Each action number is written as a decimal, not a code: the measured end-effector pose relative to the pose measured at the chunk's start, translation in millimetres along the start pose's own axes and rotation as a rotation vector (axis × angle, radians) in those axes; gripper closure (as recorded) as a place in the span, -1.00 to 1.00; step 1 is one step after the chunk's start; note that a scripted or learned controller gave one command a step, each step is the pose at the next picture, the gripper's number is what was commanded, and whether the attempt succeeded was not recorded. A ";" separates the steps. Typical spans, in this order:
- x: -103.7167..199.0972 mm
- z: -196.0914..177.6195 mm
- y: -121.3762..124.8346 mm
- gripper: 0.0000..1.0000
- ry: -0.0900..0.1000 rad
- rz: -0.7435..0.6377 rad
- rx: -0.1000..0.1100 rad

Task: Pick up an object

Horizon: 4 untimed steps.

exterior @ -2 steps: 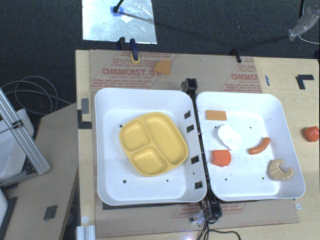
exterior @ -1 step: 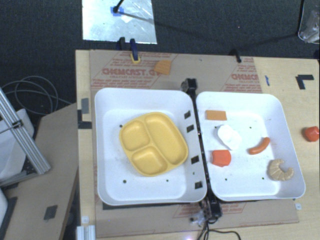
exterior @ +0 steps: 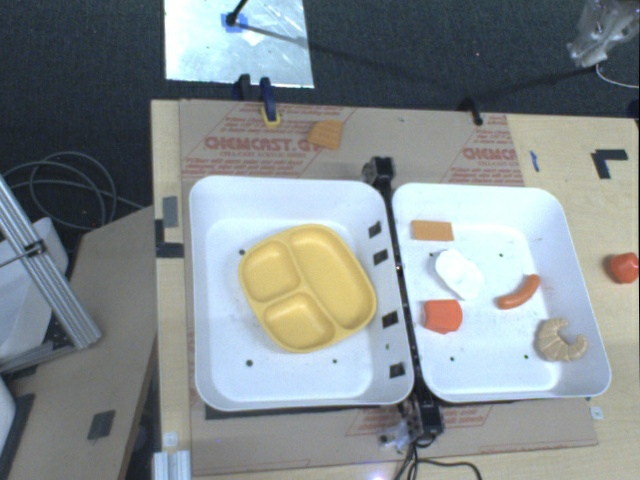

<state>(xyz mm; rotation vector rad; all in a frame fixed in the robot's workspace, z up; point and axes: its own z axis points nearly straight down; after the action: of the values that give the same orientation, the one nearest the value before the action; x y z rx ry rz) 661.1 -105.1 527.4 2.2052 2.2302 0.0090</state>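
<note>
- Bins: two shallow white bins sit side by side on the bench, the left bin [exterior: 215,298] and the right bin [exterior: 575,298], their inner rims touching along a line of black clips.
- Left bin holds a yellow divided plate [exterior: 307,286] with three compartments, lying flat and turned at a slant, its long axis running from upper left to lower right.
- Right bin holds five small things, all apart from each other:
  - an orange rectangular block [exterior: 432,231] near the upper left, long axis level across the view;
  - a white flat piece [exterior: 458,273] below it, slanted from upper left to lower right;
  - a red-orange chunk [exterior: 443,315] just below the white piece;
  - a toy sausage [exterior: 518,292], long axis rising from lower left to upper right;
  - a toy croissant [exterior: 560,340] near the lower right corner, curved, its ends pointing right.
- Outside the bins: a tan block [exterior: 325,134] on the cardboard above the left bin, and a red object [exterior: 623,267] on the bench right of the right bin.
- Gripper [exterior: 598,30] is at the top right corner, well away from both bins, over dark floor; whether its fingers are apart or closed cannot be told, and nothing is seen in them.
</note>
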 end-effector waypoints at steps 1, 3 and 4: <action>115.7 70.0 -36.4 1.00 0.003 -0.005 0.013; 252.6 -10.6 -99.3 1.00 0.002 0.002 0.000; 338.9 -7.5 -88.0 1.00 0.003 -0.001 0.006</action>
<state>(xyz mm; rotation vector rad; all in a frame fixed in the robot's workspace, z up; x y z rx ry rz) 569.3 232.7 534.3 2.2087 2.2358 0.0062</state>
